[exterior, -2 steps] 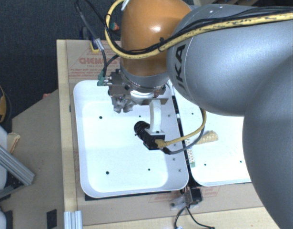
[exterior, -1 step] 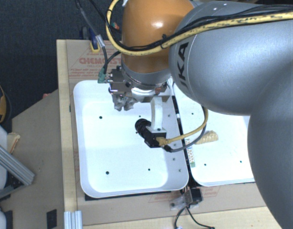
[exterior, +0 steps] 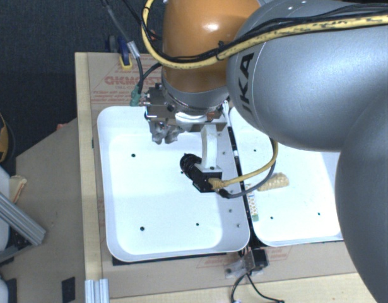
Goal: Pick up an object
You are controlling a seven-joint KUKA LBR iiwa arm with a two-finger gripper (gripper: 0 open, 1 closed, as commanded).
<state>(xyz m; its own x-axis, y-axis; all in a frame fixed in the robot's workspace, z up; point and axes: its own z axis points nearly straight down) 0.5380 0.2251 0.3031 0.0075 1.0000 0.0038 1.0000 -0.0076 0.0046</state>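
Hand (exterior: 161,130) is over the left bin (exterior: 156,226), close to its far edge (honestly can't tell from this angle if it's clenched or released, nothing visibly in it). A small tan object (exterior: 277,182) lies in the right bin (exterior: 301,226), right by its left edge, partly tucked under the arm (exterior: 307,74).

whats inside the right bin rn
A pale tan piece lies in the right bin, near its left wall. The grey arm covers most of that bin, so whatever lies further back cannot be seen.
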